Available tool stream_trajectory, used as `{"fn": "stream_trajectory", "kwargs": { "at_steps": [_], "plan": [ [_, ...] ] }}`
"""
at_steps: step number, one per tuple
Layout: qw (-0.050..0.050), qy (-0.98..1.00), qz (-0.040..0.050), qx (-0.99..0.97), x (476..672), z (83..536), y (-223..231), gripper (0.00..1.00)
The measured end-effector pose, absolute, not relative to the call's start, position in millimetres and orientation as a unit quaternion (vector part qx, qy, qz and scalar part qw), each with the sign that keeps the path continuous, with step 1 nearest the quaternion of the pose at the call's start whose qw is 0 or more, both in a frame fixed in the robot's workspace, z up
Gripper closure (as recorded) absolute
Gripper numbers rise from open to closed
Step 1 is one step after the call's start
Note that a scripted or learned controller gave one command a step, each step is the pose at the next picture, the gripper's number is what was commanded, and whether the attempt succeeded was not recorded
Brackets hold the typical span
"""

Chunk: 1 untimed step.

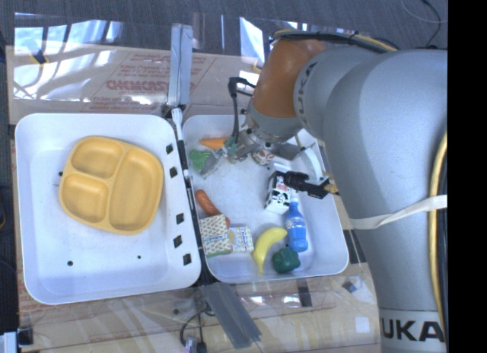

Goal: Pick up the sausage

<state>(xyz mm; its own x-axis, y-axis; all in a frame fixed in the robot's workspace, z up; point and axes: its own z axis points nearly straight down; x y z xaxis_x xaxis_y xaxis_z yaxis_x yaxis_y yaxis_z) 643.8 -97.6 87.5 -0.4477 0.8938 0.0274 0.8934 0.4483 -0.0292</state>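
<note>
Arm bent over the right bin, pincer low near its upper left corner.

The pincer (242,148) sits at the top of the right bin (335,256); whether it is clenched or released, I cannot tell. The grey arm (380,138) sweeps in from the right, orange band (278,77) above the wrist. One sausage (206,202) lies by the bin's left wall, below the pincer and apart from it. One banana (267,244), one blue bottle (296,229). The left bin (30,268) holds one yellow tray (112,184).
</note>
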Motion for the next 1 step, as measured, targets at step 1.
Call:
{"fn": "stream_trajectory", "kwargs": {
  "at_steps": [1],
  "plan": [
    [0.010, -0.852, 0.0048, -0.523, 647.0, 97.9, -99.4, 1.00]
  ]
}}
